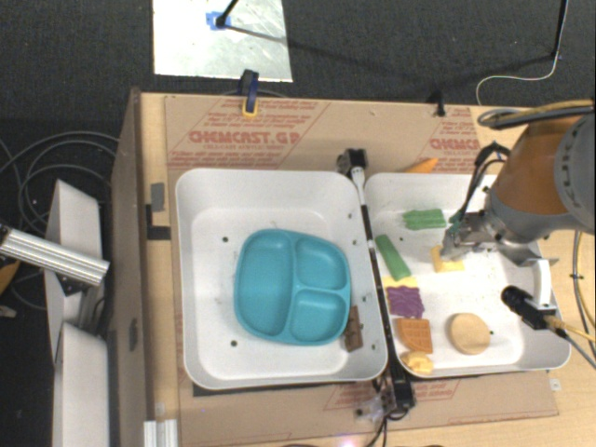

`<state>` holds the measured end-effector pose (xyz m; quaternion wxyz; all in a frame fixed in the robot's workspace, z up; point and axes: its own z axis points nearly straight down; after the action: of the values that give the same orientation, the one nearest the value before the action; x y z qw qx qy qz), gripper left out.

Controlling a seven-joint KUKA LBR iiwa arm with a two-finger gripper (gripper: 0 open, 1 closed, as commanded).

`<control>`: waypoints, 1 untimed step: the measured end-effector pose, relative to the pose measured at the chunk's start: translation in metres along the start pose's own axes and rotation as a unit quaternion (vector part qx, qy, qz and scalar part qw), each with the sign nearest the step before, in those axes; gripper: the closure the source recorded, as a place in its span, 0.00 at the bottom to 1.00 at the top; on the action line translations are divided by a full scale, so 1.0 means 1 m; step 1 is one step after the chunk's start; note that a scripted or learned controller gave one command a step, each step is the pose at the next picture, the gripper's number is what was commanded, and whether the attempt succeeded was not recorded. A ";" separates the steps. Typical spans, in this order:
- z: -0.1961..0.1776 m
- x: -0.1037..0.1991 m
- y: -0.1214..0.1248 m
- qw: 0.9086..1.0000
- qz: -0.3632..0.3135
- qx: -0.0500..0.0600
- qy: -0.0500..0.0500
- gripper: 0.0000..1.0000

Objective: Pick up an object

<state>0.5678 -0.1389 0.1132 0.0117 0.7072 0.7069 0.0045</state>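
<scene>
Your gripper hangs directly over the yellow block, just below the green block; finger spread cannot be told.

Dark carpet floor — cardboard-topped bench

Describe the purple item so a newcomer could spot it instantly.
Look in the right bin, along its left wall beside the divider. The purple piece lies there between a green stick above and an orange waffle-like square below. It is the sole purple thing, with a bumpy outline.
</scene>
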 end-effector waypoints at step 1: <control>0.000 0.000 0.000 1.000 0.000 0.000 0.000 0.00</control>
<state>0.5676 -0.1388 0.1127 0.0113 0.7072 0.7070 0.0044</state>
